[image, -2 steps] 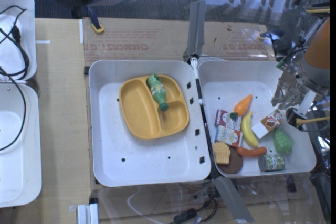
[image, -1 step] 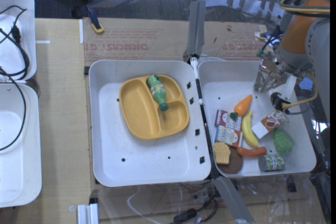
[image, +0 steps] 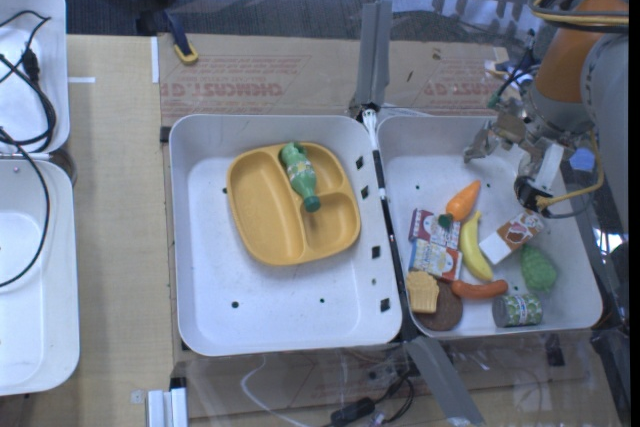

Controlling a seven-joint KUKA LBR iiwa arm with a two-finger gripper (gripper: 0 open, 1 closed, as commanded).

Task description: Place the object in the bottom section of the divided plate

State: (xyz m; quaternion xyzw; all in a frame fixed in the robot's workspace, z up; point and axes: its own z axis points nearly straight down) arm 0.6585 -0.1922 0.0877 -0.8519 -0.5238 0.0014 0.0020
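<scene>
A yellow divided plate (image: pixel 262 233) lies in the left bin (image: pixel 200 305). A green toy bottle (image: pixel 299 174) rests on its side on the plate, along the upper right part and over the ridge between the sections, cap toward the front. My gripper (image: pixel 512 155) hangs over the back right corner of the right bin (image: pixel 420 160), far from the plate. Nothing shows held under it. A carrot (image: pixel 463 199) lies just in front of it.
The right bin holds several toy foods: a banana (image: pixel 474 251), red-and-white cartons (image: pixel 432 243), a small white carton (image: pixel 510 235), a green lump (image: pixel 538 268), a can (image: pixel 517 310), a sausage (image: pixel 480 290) and a waffle (image: pixel 423 291). A grey post (image: pixel 375 55) stands behind the bins.
</scene>
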